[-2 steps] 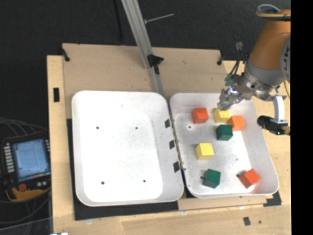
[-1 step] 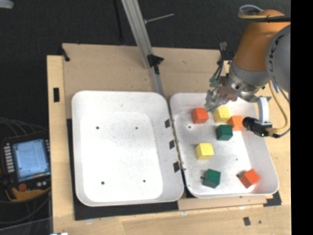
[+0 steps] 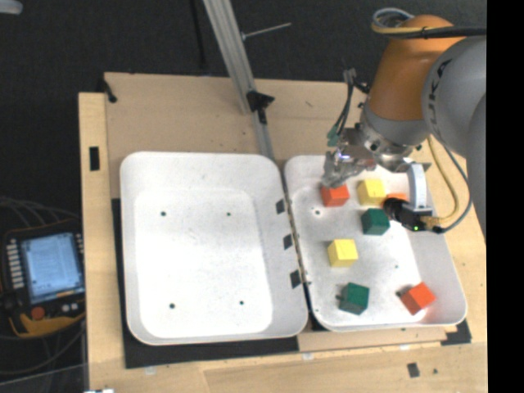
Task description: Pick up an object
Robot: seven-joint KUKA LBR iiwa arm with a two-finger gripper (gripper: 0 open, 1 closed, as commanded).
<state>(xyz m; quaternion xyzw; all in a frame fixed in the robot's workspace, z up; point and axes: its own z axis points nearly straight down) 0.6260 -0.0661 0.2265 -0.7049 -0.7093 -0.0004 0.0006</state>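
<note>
Jaws above orange cube | cubes: 2 orange, 2 yellow, 2 green

A pale wooden bench stands on a dark floor. A grey metal post slants up from its far side, and a lit handheld screen lies at left

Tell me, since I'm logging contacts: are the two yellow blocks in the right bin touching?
Apart. The camera view shows bare white bin floor between the upper yellow block and the lower yellow block.
</note>
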